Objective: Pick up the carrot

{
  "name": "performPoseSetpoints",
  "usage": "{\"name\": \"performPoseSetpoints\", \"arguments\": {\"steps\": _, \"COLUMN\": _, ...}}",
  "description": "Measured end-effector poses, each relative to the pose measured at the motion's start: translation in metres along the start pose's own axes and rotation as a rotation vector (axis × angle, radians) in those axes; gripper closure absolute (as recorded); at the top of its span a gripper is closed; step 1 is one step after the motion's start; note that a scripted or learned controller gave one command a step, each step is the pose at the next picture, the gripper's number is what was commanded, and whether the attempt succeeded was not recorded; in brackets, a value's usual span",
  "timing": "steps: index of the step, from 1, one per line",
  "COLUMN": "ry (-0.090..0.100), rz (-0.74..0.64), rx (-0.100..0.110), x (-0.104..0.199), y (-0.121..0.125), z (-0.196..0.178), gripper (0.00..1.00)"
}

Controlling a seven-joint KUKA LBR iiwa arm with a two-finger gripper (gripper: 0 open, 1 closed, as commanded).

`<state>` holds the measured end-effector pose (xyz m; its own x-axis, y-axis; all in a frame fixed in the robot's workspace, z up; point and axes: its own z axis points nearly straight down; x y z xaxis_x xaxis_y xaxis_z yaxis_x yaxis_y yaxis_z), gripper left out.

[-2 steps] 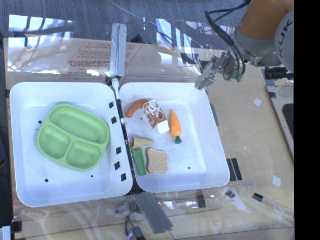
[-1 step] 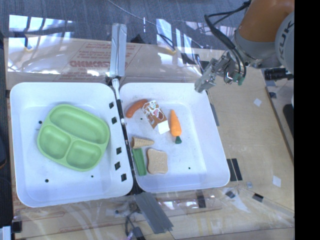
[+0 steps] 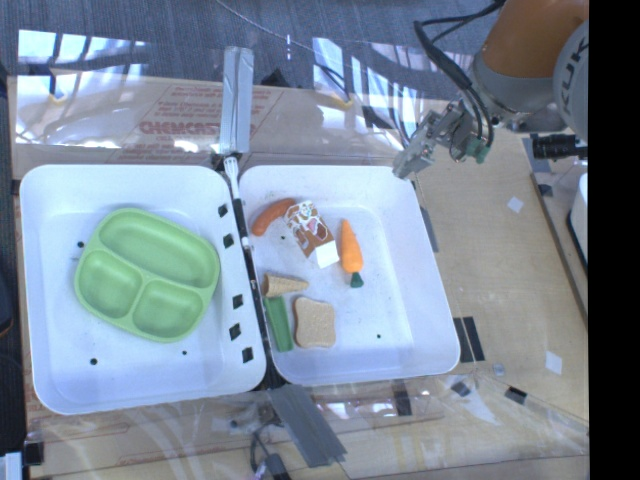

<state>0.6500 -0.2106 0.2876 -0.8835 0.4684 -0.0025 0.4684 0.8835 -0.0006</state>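
Lying near the front of the right bin: one bread slice; behind it, one carrot, one sausage, one green stick. Left bin: one green plate. Gripper above far rim, grip impossible to tell

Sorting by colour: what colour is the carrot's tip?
Dark green, on the orange toy carrot in the right white bin; camera view.

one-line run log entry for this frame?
phase: approach | gripper: over right bin's far-right corner, holding nothing | carrot: lying in right bin, untouched
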Motion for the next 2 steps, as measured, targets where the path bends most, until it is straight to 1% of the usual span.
{"name": "performPoseSetpoints", "arguments": {"steps": 1, "ry": 0.002, "rz": 0.099, "rx": 0.000, "x": 0.002, "y": -0.001, "z": 0.014, "gripper": 1.00}}
{"name": "performPoseSetpoints", "arguments": {"steps": 2, "ry": 0.003, "rz": -0.253, "rx": 0.000, "x": 0.013, "y": -0.005, "z": 0.005, "gripper": 1.00}}
